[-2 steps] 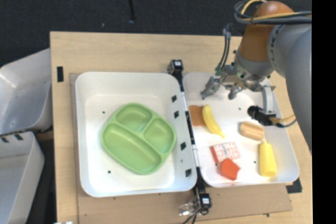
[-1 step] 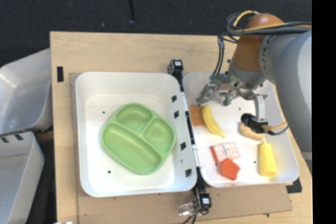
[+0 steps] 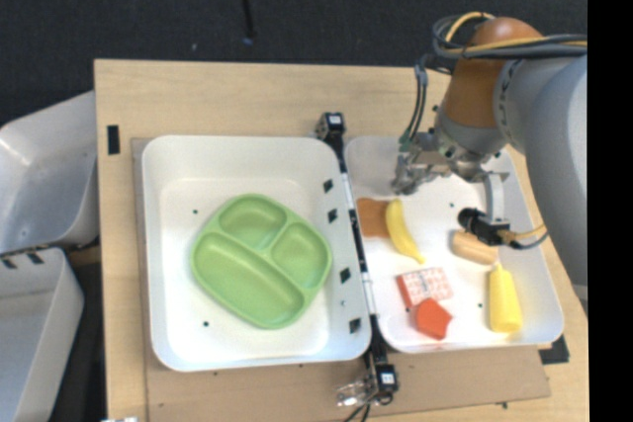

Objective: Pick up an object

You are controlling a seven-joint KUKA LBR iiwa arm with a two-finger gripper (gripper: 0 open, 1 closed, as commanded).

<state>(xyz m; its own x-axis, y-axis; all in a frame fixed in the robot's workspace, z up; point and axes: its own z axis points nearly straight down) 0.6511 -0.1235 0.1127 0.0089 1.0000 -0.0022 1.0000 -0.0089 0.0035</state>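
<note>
My gripper (image 3: pixel 406 177) hangs over the back left part of the right bin (image 3: pixel 539 309), just above the top end of a yellow banana (image 3: pixel 403 230). Nothing shows between it and the banana. A flat brown slice (image 3: pixel 371 215) lies to the banana's left, against the bin wall. Toward the front lie a red and white box (image 3: pixel 425 285) and an orange-red block (image 3: pixel 432 319). On the right side rest a tan roll (image 3: pixel 475 250) and a yellow cylinder (image 3: pixel 503 299).
The left bin (image 3: pixel 158 212) holds a green divided plate (image 3: pixel 262 259). A raised divider with black clips (image 3: pixel 348 242) runs between the two bins. The grey arm (image 3: pixel 534 114) reaches in from the right over the right bin's back corner.
</note>
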